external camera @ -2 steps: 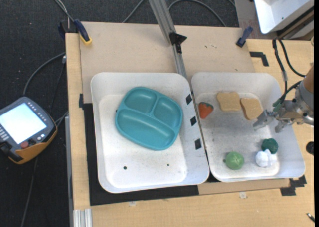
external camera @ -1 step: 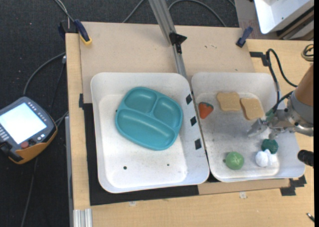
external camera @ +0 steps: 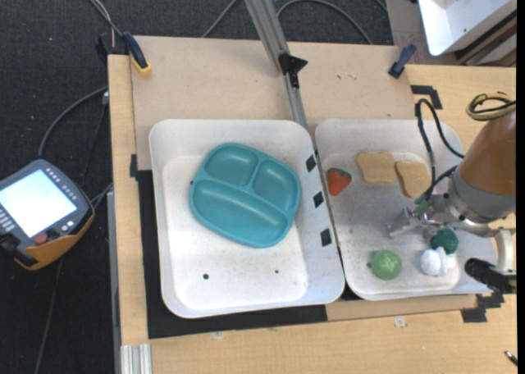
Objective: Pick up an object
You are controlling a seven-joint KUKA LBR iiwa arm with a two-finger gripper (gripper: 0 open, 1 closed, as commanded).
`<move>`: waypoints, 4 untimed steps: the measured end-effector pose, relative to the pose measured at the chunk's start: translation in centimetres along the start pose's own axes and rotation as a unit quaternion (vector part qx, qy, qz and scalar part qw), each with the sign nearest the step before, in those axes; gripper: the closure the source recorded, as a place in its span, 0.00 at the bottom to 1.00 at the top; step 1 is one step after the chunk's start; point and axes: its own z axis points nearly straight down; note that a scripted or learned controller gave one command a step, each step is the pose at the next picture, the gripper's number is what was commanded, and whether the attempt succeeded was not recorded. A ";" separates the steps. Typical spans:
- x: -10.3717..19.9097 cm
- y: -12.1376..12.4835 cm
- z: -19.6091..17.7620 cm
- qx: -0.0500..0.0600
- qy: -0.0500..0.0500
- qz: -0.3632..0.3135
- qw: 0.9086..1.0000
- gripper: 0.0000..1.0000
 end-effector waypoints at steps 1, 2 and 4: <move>-0.1 0.2 0.2 -0.005 -0.002 0.000 1.000 0.00; -0.1 0.3 -1.0 -0.008 -0.004 0.001 1.000 1.00; 0.0 0.7 -13.1 -0.007 -0.004 -0.001 1.000 1.00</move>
